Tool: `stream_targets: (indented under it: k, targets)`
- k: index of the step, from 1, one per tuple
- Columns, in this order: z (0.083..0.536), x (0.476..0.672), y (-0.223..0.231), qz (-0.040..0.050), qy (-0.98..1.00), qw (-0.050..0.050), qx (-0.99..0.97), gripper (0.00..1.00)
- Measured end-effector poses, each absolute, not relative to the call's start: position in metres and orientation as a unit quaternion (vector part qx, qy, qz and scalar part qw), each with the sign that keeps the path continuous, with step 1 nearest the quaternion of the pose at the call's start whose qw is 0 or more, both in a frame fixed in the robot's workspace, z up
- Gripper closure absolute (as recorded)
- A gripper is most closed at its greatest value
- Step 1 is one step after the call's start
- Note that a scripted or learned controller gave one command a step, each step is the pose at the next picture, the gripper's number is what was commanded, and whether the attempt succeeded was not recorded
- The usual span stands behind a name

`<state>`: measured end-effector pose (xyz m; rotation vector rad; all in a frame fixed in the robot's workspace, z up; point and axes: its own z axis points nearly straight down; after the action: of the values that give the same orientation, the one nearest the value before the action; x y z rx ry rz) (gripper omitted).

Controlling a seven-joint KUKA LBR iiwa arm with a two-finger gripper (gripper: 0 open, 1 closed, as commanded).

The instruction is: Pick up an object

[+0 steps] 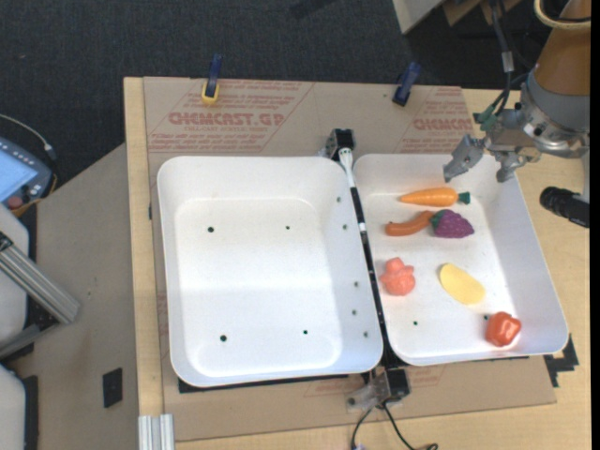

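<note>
- The arm [562, 64] reaches in from the right, and its gripper [486, 162] hangs over the far end of the right bin [534, 251].
- The jaws stand spread, one finger toward the bin's middle and the other toward its right wall, with nothing between them.
- No single thing is named by the task, so any of the toys in the right bin would do.
- The carrot [429, 196] lies nearest, just beside and slightly nearer the camera than the left finger, lengthwise across the bin.
- Below it an orange-red chili [409, 224] touches a purple grape bunch [451, 224].
- Nearer the front lie a pink toy [397, 277], a yellow piece [461, 284] and a red pepper [503, 328], each well apart from the others.
- The left bin [178, 251] holds no toys.
- I judge this the approach step: the gripper is positioned above the toys but has not come down on one.
- The carrot looks the likeliest target, since it lies closest and stands clear of its neighbours.
- The next move calls for shifting toward the camera until the fingers straddle the carrot's narrow width, then lowering and closing.
- The risk is a finger landing on the carrot and rolling it, or closing on air beside it.
</note>
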<state>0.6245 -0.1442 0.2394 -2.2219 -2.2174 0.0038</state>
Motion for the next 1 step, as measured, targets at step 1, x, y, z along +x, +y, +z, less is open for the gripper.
stream_targets:
  k: [1]
  targets:
    - [0.1863,0.6468,-0.1228,0.0011,-0.708,0.002,-0.706,0.00]
